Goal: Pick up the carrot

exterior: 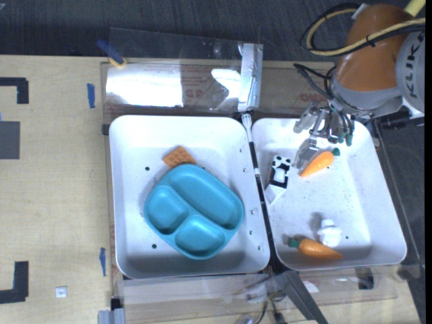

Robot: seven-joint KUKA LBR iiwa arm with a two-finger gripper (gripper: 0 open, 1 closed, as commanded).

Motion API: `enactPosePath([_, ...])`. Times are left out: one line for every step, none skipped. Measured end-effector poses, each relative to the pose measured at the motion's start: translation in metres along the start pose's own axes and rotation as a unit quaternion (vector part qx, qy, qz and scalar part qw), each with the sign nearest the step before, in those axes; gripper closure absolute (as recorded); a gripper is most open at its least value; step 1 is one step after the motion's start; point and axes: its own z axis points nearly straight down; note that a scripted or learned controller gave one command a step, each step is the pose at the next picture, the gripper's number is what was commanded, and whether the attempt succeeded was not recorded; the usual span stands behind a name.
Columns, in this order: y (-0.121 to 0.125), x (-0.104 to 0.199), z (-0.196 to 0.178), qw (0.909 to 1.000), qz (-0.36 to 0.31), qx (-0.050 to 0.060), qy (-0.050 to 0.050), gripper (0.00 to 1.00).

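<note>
Two carrots in right bin; end effector over upper carrot, grip state unclear

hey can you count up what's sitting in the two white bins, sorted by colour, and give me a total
Orange: 3, carrot by the gripper, carrot at the near edge, waffle-like piece
Blue: 1, divided plate
White: 1, small white item
Black and white: 1, small patterned item
Total: 6

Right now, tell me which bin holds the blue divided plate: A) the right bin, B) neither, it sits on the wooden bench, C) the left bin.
C: the blue divided plate lies inside the left bin, beside a small waffle piece, while both carrots sit in the right bin.
</note>
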Motion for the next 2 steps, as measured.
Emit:
enactPosePath([-0.063, 0.010, 0.096, 0.9972, -0.075, -0.002, -0.004, 0.00])
enactPosePath([-0.068, -0.008, 0.098, 0.9585, 0.285, -0.002, -0.002, 0.00])
